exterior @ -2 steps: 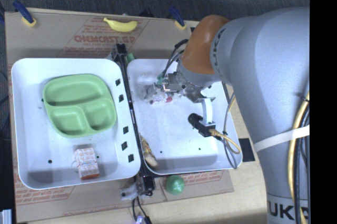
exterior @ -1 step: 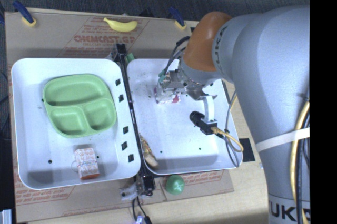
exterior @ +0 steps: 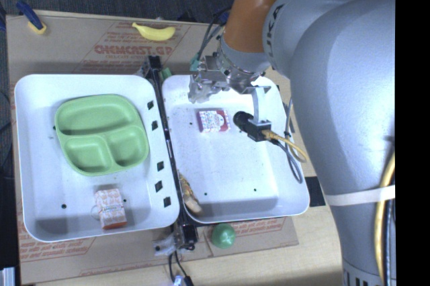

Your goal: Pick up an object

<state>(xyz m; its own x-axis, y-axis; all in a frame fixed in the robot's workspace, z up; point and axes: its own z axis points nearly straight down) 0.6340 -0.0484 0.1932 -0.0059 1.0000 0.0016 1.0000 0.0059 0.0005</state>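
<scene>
One gripper [exterior: 201, 88] hangs over the right bin's [exterior: 269, 201] far left corner; can't tell if it's open or closed. Just beside it, a small packet [exterior: 213, 120] lies flat on the bin floor: white with dark red print, roughly square, long axis unclear. Left bin [exterior: 27, 164] holds a green tray [exterior: 101, 133] and a small carton [exterior: 109, 207].

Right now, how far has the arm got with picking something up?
Nothing looks lifted yet. The gripper hangs over the right bin, near its far edge, just beyond the small red-and-white packet, which lies flat on the bin floor. Whether it has closed on anything is unclear. Grasping and lifting an object remain.
</scene>
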